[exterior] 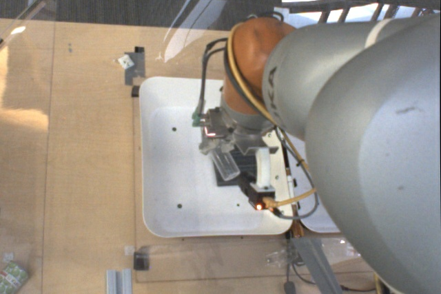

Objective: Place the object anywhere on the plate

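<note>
Where the arm [358, 134] reaches in, jaws [226, 165] over the left bin [165, 175]; state unclear.

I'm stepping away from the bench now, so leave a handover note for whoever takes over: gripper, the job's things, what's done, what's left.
Gripper: low over the left shallow white bin, at its right part, on the grey arm with the orange band; the arm hides whether it holds anything.
Object and plate: I cannot make out either from this camera view.
Done: no placement can be confirmed.
Left: find the object and the plate, then confirm a grasp before placing.
</note>
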Controlling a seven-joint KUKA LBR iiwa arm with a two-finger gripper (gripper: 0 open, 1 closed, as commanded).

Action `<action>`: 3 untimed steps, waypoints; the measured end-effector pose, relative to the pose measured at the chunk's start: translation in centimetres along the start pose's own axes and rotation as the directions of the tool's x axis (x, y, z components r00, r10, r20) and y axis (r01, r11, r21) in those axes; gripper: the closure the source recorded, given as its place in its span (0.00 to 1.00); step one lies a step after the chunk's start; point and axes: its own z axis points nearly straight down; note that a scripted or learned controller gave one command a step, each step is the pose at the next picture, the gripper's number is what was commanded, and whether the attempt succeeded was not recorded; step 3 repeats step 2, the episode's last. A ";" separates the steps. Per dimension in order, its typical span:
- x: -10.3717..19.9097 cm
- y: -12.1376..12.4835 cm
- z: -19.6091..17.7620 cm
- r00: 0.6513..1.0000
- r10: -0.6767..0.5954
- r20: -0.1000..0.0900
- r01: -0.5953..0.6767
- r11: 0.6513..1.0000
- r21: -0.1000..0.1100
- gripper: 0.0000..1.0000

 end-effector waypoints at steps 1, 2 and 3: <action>6.7 -0.8 2.0 0.995 0.103 0.000 -0.103 0.995 0.002 1.00; 4.2 -5.0 3.6 0.919 0.394 0.001 -0.394 0.919 0.004 1.00; 4.2 -5.0 3.6 0.919 0.394 0.001 -0.394 0.919 0.004 1.00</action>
